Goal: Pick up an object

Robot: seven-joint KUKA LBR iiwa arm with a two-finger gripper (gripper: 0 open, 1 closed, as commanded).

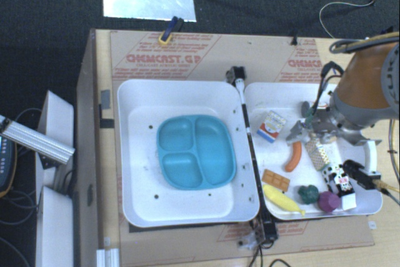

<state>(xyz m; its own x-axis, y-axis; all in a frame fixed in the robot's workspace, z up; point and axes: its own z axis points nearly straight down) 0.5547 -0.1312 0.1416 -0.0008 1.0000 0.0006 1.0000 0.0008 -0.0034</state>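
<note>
The right bin (375, 203) holds several small things: a white carton with red and blue print (270, 125), an orange sausage-shaped piece (293, 157), a tan waffle-like cracker (276, 180), a yellow banana (282, 199), a dark green lump (307, 193), a purple lump (328, 201) and a black-and-white cow-patterned toy (340, 183). My gripper (314, 132) hangs low over the middle of this bin, just right of the carton and above the orange piece. A speckled beige oblong (317, 155) lies directly below it; whether they touch is unclear.
The left bin (134, 97) bears a light blue divided plate (195, 151). A black bar (245, 110) runs along the divide between the bins. The arm's orange band (369, 75) looms over the right bin's far right side.
</note>
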